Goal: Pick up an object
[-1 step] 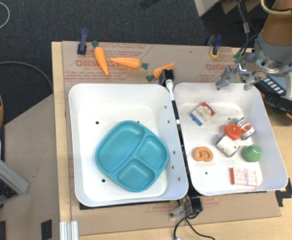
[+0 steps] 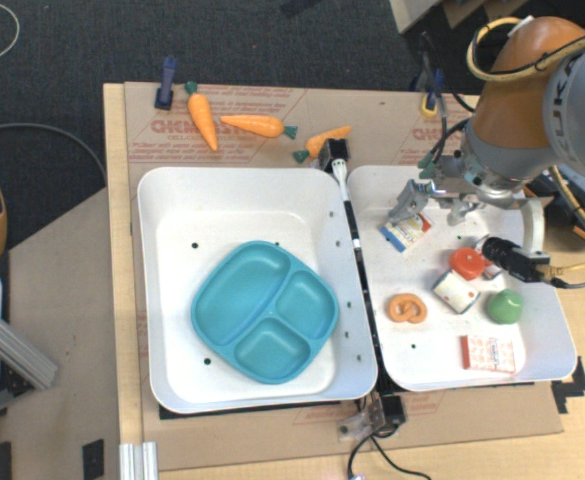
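Objects for picking lie scattered in the right shallow white bin (image 2: 562,353): a small blue-and-white packet (image 2: 403,233) near the bin's upper left, an orange-brown ring-shaped pretzel toy (image 2: 407,309), a white block with a red cap (image 2: 461,280), a green ball (image 2: 505,307) and a flat red-and-white printed card (image 2: 492,353) toward the front edge. The grey arm with its orange band (image 2: 517,68) reaches in from the right, and its jaws (image 2: 412,200) hang just above the blue-and-white packet, close to it or touching it; whether they are parted or closed cannot be told, and nothing is clearly seen between them. The left shallow white bin (image 2: 162,268) holds a teal plastic plate with three compartments (image 2: 264,311), lying flat near the middle. On the cardboard-covered bench (image 2: 132,128) behind the bins rest three orange toy carrots (image 2: 253,125), well apart from the bins' contents.
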`<control>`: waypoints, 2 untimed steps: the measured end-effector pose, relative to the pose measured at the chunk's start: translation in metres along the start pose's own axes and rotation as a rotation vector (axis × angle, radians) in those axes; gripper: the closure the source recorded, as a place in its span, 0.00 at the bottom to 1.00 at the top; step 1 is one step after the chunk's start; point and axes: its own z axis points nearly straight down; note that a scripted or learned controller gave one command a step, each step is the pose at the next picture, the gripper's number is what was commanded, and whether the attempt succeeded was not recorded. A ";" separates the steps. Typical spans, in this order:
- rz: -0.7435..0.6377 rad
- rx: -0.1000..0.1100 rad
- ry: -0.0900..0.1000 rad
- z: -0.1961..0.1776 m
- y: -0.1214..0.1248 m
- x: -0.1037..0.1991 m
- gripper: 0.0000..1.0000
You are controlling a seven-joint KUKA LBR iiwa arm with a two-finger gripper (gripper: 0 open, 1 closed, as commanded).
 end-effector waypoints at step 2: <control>0.005 -0.001 -0.001 0.100 -0.079 -0.011 0.00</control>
